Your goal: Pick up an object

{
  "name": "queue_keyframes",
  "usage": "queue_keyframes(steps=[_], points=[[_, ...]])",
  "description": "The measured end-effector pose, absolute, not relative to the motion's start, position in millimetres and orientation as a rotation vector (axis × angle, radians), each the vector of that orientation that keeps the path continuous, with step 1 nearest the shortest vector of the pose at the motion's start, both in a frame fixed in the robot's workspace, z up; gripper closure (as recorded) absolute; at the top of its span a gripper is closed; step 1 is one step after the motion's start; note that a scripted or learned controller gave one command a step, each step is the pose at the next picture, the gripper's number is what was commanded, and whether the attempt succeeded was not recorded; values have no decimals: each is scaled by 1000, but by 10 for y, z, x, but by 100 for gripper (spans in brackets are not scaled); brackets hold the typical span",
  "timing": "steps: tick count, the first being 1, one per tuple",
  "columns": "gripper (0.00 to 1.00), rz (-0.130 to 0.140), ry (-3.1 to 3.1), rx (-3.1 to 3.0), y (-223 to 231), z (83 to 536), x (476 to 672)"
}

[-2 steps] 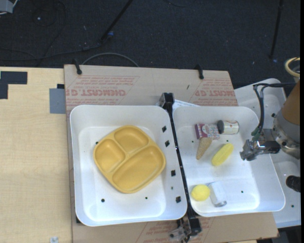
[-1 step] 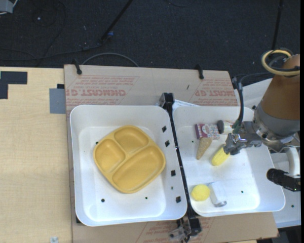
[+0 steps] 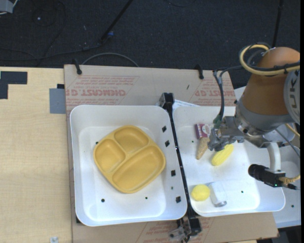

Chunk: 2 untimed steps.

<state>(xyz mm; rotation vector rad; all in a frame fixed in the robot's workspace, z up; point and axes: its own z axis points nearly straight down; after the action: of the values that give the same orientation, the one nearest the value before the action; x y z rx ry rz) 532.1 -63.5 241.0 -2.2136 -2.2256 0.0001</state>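
Note:
My gripper (image 3: 218, 143) reaches down into the right bin (image 3: 243, 199) from the right, directly over a yellow oblong object (image 3: 222, 157) and beside a tan cone-shaped piece (image 3: 201, 148). A purple-and-white packet (image 3: 202, 130) lies just left of the gripper. Near the bin's front sit a yellow ball (image 3: 200, 192) and a small clear cup (image 3: 218, 194). The fingertips are hard to make out against the objects, and nothing is clearly held.
The left bin (image 3: 86, 135) holds a yellow divided plate (image 3: 129, 158). A black divider (image 3: 173, 156) runs between the bins. The arm's orange band and grey body (image 3: 268, 90) hang over the right bin's far right part. A black cable connector (image 3: 263, 175) sits at right.

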Motion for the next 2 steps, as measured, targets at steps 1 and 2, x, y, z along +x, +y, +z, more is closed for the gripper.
queue_keyframes(steps=[1, 2], points=[[100, 1, -2225, -2214, -93, 2476, 5427], [100, 0, -2225, -2214, 413, 2482, 5613]])
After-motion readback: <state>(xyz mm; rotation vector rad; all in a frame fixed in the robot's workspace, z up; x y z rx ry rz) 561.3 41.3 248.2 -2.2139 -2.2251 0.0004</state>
